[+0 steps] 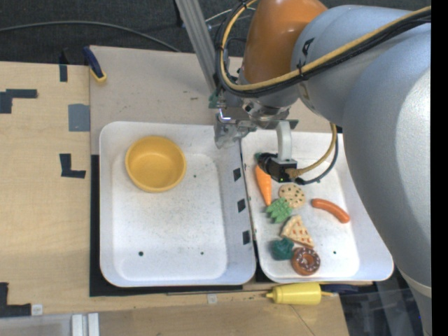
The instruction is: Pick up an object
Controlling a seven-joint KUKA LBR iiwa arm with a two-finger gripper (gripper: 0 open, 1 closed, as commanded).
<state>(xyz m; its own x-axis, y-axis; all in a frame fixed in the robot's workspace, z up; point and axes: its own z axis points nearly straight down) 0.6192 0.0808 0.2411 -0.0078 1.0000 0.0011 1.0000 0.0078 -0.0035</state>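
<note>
My gripper hangs over the ridge between the two white bins, near their far edge. It is above and to the left of the toy food in the right bin. An orange carrot lies closest to it, just below and to the right. Past the carrot lie a speckled cookie, a green leafy piece, a red-orange sausage, a pizza slice, a teal piece and a chocolate donut. A yellow bowl stands upright in the left bin.
A yellow bottle lies on the bench in front of the right bin. The big grey arm covers the right bin's far right corner. A slanted grey post rises behind the bins.
</note>
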